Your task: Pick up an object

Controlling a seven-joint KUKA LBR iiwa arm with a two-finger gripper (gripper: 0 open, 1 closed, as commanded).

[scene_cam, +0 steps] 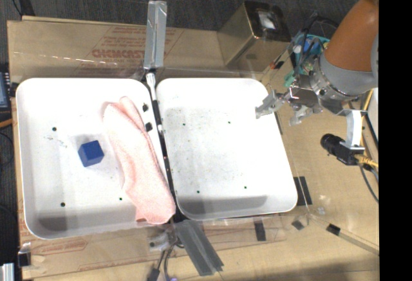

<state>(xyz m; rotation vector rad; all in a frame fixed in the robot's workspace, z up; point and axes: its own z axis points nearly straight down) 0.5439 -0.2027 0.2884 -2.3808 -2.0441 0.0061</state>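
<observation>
- My gripper (281, 108) hangs over the right edge of the right bin (222, 199), near its far corner
- My two fingers (265, 109) are thin grey metal, and they stand apart with a gap between them
- There is nothing between my fingers
- My arm (351, 35) is round and smooth, orange up high and grey lower down, and it comes in from the right
- Some blue and black wires (308, 48) bunch up near my wrist
- The block (91, 152) is a small blue cube with flat sides and sharp corners
- It sits on the floor of the left bin (38, 222), well apart from my gripper
- The cloth (138, 157) is pink, soft and fuzzy, and it lies in a long crumpled strip
- The cloth runs down the right side of the left bin, and its near end climbs over the bin's wall
- The block is just beside the cloth, on its left, and I cannot tell if they touch
- Both bins are white, shallow and smooth, with round corners
- The right bin has tiny dark specks on its floor
- The bins sit side by side on a flat brown bench (335, 209)
- A brown box (248, 32) stands behind the right bin
</observation>
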